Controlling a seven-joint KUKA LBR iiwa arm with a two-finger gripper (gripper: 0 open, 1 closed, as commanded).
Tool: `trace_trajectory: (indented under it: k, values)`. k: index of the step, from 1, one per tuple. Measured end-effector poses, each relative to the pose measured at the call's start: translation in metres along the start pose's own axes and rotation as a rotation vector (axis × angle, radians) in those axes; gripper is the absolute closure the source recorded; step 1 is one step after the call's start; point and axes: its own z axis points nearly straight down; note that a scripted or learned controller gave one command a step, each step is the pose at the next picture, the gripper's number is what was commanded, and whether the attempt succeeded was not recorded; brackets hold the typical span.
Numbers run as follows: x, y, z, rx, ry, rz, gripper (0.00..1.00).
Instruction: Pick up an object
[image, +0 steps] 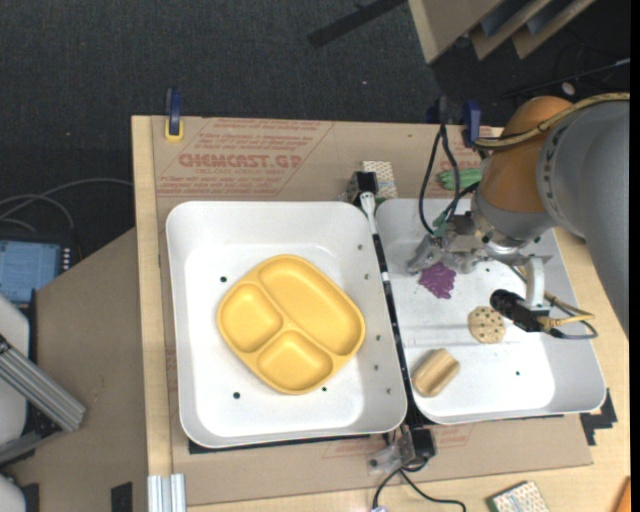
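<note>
Tan block (435, 372) lies nearest, in the right bin (500, 390); the purple lump (438, 281) sits farther back, just under the gripper (446, 256), on its near side. Whether the gripper is open or closed cannot be told.

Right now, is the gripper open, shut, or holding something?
Gripper: cannot be told; it is low in the right bin, right by the purple lump.

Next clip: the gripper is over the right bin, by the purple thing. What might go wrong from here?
The gripper sits over the upper edge of the purple thing, not centred, so a grasp may only nudge it aside. The round tan disc lies close by, toward the view's lower right, and a sweep might knock it.
</note>
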Motion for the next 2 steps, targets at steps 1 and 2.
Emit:
trace_trajectory:
  k: [1,2]
  values:
    - [-0.0012,0.0021,-0.0143,-0.009,-0.001,0.002,1.00]
    - [-0.0012,0.0017,-0.0135,-0.008,-0.001,0.002,0.00]
